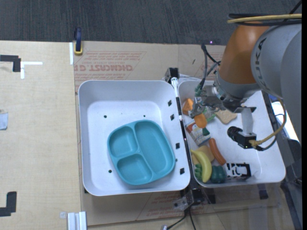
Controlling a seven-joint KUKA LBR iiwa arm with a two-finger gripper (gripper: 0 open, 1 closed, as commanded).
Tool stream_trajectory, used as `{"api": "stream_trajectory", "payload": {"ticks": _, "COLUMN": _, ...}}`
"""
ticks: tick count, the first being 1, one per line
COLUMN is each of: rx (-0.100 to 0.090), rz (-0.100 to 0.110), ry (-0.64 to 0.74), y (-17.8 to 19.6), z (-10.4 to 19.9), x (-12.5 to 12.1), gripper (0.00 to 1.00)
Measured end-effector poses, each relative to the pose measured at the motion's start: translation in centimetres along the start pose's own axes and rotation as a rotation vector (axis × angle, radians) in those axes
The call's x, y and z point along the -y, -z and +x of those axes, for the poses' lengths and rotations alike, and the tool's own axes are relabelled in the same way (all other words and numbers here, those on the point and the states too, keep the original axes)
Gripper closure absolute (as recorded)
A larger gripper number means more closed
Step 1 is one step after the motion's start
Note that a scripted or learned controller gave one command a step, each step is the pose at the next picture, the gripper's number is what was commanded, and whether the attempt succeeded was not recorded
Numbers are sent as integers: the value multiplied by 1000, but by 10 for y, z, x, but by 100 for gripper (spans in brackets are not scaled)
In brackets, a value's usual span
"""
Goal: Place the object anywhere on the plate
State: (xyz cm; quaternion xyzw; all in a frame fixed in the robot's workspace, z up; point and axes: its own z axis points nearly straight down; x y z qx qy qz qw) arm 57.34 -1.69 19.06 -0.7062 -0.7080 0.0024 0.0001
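Note:
A teal plate [140,151] with three compartments lies in the left white bin [96,99]. Nothing lies on it. The right bin [261,169] holds a pile of toy food along its left side: an orange piece [188,104], a small carton [197,134], a sausage [216,151], a yellow banana [203,164], a green item [218,174] and a tan bread slice [225,116]. My gripper [205,104] is down over the upper part of this pile, next to the orange piece. The wrist hides its fingertips.
A black and white tag [238,169] lies at the front of the right bin. The dividing wall [180,128] between the bins runs just left of the pile. A cable and black connector [240,135] hang off the arm over the right bin.

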Motion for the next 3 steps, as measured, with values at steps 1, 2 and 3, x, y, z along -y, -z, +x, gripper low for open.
{"api": "stream_trajectory", "payload": {"ticks": 1, "rx": -2, "rz": 2, "ry": -124, "y": 22, "z": 50, "x": 43, "gripper": 100}}
{"api": "stream_trajectory", "payload": {"ticks": 2, "rx": -1, "rz": 2, "ry": -78, "y": 0, "z": 107, "x": 75, "gripper": 100}}
{"api": "stream_trajectory", "payload": {"ticks": 3, "rx": -1, "rz": 1, "ry": -79, "y": 0, "z": 107, "x": 75, "gripper": 0}}
